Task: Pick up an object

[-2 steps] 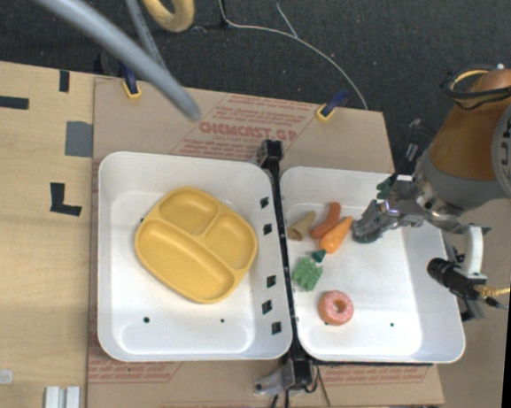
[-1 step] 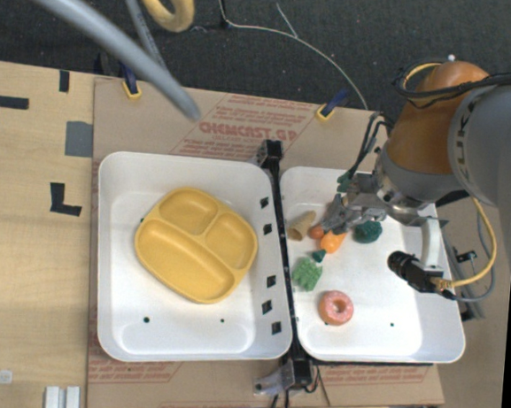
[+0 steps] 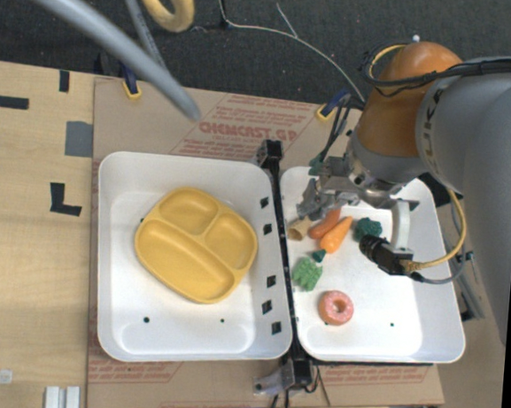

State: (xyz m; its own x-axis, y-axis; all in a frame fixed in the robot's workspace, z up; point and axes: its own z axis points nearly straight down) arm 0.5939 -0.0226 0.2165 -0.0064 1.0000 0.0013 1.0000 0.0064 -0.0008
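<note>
The arm (image 3: 475,129) is reaching in from the right and is positioning the gripper (image 3: 315,208) over the right bin (image 3: 403,340), close to that bin's far-left corner. Whether the gripper is open or closed cannot be determined, and no object is visibly sitting in its grasp.

Objects in the right bin:
- An orange carrot (image 3: 330,232) is lying directly beside the gripper, on the side toward the bin's centre, and is pointing diagonally toward the left edge.
- A small tan piece (image 3: 298,230) is resting against the left edge of the bin, just beside the carrot's lower end.
- A dark green piece (image 3: 368,227) is sitting just to the right of the carrot's upper end.
- A green broccoli piece (image 3: 307,272) is lying near the left edge, closer to the near side than the carrot.
- A pink doughnut (image 3: 336,308) is lying toward the near edge, beside the broccoli piece but apart from it.

In the left bin (image 3: 173,334), a yellow compartment plate (image 3: 196,243) is lying flat across the centre, turned at an angle to the bin's edges.
</note>
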